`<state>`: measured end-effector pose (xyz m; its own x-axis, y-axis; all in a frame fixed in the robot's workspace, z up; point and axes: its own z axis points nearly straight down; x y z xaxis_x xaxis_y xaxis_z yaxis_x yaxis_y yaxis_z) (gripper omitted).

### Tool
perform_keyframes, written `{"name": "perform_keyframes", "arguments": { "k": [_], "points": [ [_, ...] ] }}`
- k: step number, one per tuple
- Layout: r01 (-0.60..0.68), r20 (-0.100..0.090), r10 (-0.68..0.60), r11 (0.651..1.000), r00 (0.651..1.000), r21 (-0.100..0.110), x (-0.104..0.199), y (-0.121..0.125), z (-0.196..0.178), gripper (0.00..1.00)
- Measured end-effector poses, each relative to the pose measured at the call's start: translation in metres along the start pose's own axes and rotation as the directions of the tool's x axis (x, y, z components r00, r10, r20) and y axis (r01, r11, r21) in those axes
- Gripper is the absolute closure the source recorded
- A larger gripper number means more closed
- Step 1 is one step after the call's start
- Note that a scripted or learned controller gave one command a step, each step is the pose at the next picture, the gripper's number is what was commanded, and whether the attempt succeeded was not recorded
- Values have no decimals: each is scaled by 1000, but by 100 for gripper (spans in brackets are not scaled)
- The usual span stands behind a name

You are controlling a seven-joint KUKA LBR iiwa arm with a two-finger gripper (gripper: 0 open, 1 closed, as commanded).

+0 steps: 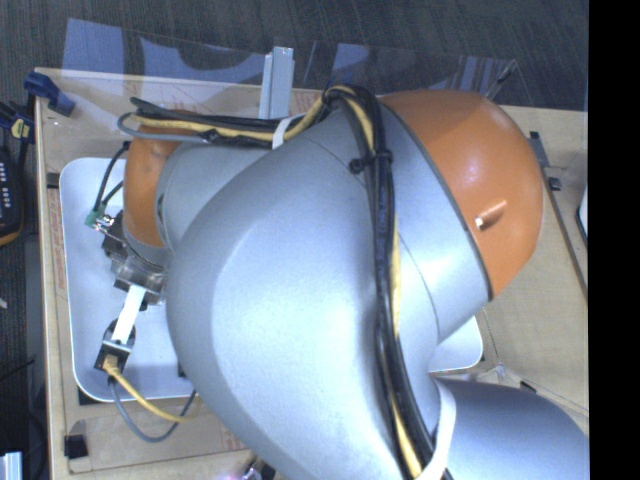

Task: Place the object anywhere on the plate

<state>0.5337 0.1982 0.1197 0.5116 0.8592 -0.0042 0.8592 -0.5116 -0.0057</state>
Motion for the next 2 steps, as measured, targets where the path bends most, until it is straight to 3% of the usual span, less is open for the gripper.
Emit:
{"name": "perform_keyframes", "arguments": {
  "k": [1, 2],
  "points": [
    [121, -2, -121, 993, 993, -2, 5, -12, -114, 100],
    [331, -2, -331, 944, 944, -1, -51, -39, -150, 100]
  ]
}}
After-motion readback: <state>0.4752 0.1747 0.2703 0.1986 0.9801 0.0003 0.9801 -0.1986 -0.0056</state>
